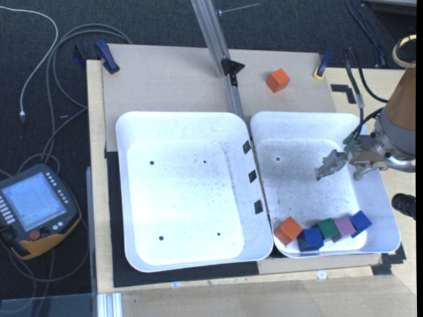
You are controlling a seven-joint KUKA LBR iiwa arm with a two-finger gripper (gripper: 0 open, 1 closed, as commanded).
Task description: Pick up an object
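Several small cubes lie in a row along the near edge of the right bin (291,134): an orange cube (288,230), a blue cube (310,240), a green cube (328,230), a purple cube (344,227) and a second blue cube (360,221). My gripper (340,171) hangs over the middle right of that bin, well behind the row. Its fingers are spread open and nothing sits between them. The grey arm comes in from the right edge.
The left bin (132,134) stands beside the right one. Another orange cube (278,80) rests on the bench behind the bins. A metal pole (210,25) rises at the back centre. Blue clamps (106,57) grip the board's far edge, and a teach pendant (33,207) lies at the left.
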